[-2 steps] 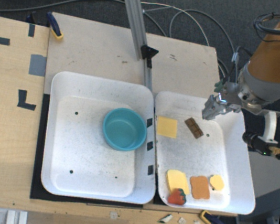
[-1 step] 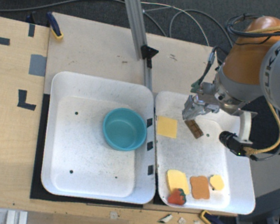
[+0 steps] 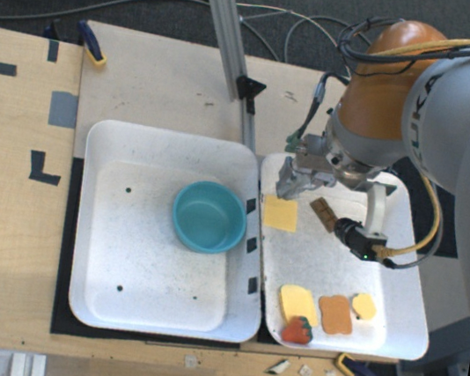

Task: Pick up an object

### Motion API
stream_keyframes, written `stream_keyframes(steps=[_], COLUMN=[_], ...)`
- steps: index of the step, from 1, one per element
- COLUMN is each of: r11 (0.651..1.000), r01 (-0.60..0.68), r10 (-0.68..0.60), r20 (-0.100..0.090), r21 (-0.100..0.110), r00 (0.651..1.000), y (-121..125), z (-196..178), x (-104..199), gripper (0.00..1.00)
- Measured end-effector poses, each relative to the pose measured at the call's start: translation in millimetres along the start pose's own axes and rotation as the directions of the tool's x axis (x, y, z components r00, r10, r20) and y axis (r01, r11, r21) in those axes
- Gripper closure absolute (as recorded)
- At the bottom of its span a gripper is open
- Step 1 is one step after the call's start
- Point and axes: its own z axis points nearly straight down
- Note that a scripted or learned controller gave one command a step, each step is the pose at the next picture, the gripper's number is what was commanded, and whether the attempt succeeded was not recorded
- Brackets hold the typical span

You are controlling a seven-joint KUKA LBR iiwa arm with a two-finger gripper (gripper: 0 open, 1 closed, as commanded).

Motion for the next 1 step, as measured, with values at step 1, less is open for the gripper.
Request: stream_keyframes(steps=[1], r11=[1.000], r01=[0.000], r10=[0.000], r20=[0.000], r21=[0.001], r00=[1.000], y=[-5.2], z=[9.8], x=[55.1], gripper=[1.00])
